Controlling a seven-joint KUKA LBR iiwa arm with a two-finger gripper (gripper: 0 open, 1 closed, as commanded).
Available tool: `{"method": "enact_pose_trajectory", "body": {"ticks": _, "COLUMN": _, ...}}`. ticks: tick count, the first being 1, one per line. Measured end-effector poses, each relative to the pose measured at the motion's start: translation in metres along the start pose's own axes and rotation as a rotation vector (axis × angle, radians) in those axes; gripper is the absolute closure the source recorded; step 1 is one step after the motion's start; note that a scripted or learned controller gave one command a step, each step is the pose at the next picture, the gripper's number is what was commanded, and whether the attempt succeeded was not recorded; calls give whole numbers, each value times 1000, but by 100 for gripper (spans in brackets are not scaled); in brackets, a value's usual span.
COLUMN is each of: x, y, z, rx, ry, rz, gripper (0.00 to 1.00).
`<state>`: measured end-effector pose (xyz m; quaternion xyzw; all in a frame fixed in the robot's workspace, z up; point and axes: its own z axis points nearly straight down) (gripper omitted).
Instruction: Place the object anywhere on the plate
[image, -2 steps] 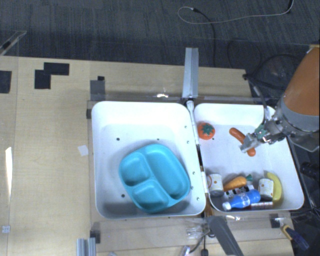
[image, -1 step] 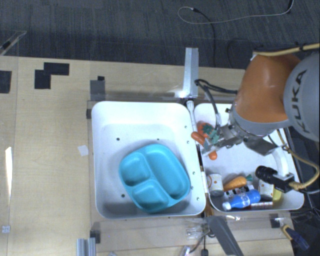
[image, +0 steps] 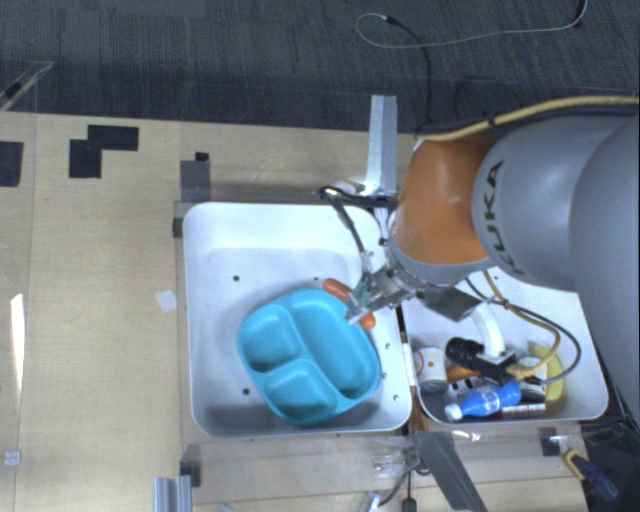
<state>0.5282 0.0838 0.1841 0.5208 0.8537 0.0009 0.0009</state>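
Where the left bin (image: 210, 300) sits, a blue divided plate (image: 308, 355) lies inside it, tilted toward the near right corner. At the plate's upper right rim, the gripper (image: 368, 297) pinches an orange carrot-like object (image: 348, 297) between its fingers. Right bin (image: 590, 385): bottles and mixed clutter (image: 490, 380).

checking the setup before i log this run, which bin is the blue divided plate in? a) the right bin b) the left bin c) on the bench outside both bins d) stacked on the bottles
b: the blue divided plate lies flat on the floor of the left bin, while the bottles and other clutter sit in the right bin.
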Motion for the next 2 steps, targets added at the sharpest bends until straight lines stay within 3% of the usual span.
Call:
{"method": "enact_pose_trajectory", "body": {"ticks": 1, "x": 0, "y": 0, "z": 0, "rx": -1, "ry": 0, "rz": 1, "gripper": 0}}
{"method": "enact_pose_trajectory", "body": {"ticks": 2, "x": 21, "y": -29, "z": -1, "rx": -2, "ry": 0, "rz": -58, "gripper": 0}}
